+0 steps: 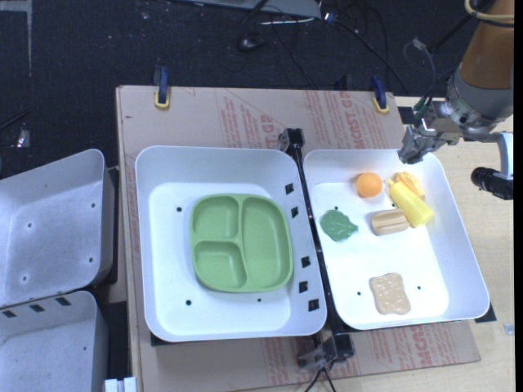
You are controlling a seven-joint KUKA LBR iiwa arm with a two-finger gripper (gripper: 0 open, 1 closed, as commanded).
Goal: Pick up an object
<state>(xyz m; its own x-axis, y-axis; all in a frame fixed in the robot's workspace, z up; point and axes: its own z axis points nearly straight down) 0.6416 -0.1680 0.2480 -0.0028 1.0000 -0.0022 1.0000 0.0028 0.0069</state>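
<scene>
Dark floor with loose cables surrounds the surface (pixel 245 117), a brown board clamped at its far edge by two blue-and-yellow clips (pixel 163 88). Two shallow white bins sit on it side by side. The left bin (pixel 155 219) holds a green divided plate (pixel 242 242) with three compartments, lying flat near the bin's middle.

The right bin (pixel 458 268) holds the small objects. An orange ball (pixel 369 184) lies toward the far side. Just right of it are a yellow bottle-shaped piece (pixel 411 205) and a pale yellow ridged item (pixel 411 180), touching or nearly touching each other. A tan cylinder (pixel 389 221) lies against the yellow piece's near side. A green leafy piece (pixel 337 225) sits left of the cylinder, close to the bin's left wall. A beige flat piece (pixel 390 293) lies apart from the rest, toward the near edge.

The arm comes in from the upper right, with its orange band visible above the wrist. The claw (pixel 413 152) hangs over the far right corner of the right bin, just above the ridged item; whether it is spread or pressed together cannot be told, and nothing is seen in it.
</scene>
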